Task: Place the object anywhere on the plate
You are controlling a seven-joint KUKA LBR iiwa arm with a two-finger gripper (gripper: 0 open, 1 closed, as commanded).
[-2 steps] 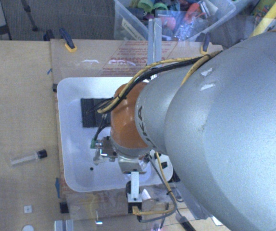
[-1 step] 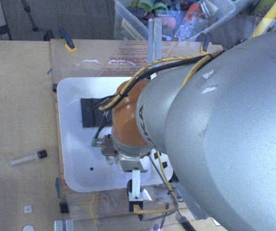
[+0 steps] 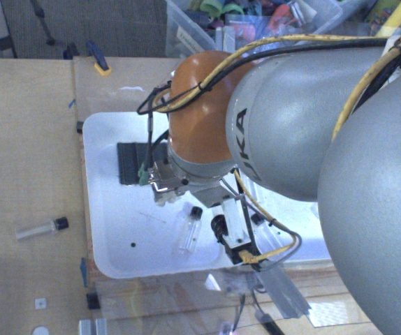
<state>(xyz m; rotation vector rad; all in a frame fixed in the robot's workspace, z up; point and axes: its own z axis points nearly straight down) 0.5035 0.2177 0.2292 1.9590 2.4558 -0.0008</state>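
Grey arm [image 3: 312, 117] is seen covering the bin [image 3: 103, 187]. At seven o'clock below it, a clear tube [image 3: 188, 232] lies ungrasped. The tool's state cannot be told; placing seems undone.

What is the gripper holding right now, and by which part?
Cannot be told: the arm's wrist covers the gripper. A clear vial with a black cap lies loose on the white bin floor beside it.

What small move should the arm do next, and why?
Probably a short lift straight up to clear the view. The arm hangs low over the left white bin and covers much of it. A clear vial with a black cap lies on the bin floor, and a dark flat thing lies beside the wrist. No plate can be made out, so any placing would be blind.
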